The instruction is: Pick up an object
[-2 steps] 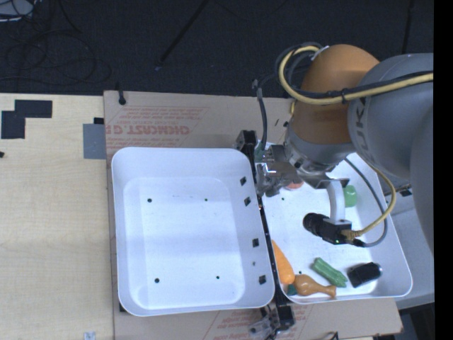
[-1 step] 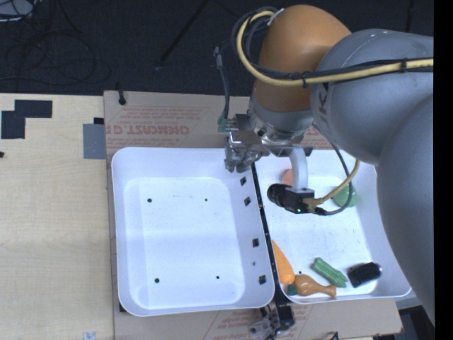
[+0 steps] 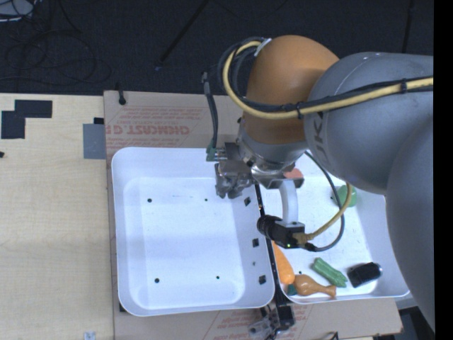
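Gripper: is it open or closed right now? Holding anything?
Gripper: cannot be told from this view.

arm [image 3: 382,119]: grey, reaches in from the right edge, its bulk across the right half of the frame | orange band [image 3: 290,69]: domed, upper centre | wrist [image 3: 267,149]: under the band, pointing down | tool [image 3: 229,177]: dark, just left of centre, below-left of the wrist, hanging low

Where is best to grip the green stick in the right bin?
Probably mid-length on the green stick, across its narrow width, straight down from above. It lies flat and slanted, with the black block and the tan piece close to its lower end.
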### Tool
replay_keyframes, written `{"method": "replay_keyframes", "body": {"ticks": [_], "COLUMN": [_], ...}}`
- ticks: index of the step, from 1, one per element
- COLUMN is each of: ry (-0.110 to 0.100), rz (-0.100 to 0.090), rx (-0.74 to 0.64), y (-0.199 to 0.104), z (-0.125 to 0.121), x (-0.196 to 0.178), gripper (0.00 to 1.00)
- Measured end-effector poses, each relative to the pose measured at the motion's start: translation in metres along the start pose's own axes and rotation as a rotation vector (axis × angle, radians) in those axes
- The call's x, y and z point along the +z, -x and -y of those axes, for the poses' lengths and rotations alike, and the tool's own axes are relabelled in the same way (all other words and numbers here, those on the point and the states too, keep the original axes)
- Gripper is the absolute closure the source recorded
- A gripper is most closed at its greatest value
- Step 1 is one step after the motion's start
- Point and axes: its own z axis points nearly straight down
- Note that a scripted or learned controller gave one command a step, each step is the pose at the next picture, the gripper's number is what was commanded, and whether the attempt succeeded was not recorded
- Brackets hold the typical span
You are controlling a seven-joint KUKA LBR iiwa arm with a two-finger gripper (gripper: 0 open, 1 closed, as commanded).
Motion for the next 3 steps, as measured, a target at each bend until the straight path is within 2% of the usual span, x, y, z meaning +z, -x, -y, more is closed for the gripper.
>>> {"method": "replay_keyframes", "body": {"ticks": [1, 2, 3], "ry": [0.019, -0.002, -0.005], "rz": [-0.004, 0.002, 0.005], "rx": [-0.003, -0.001, 0.002], "y": [-0.054, -0.117, -0.115], "z": [-0.050, -0.016, -0.013], "x": [-0.146, -0.054, 0.038], "gripper": [1.00, 1.00, 1.00]}}
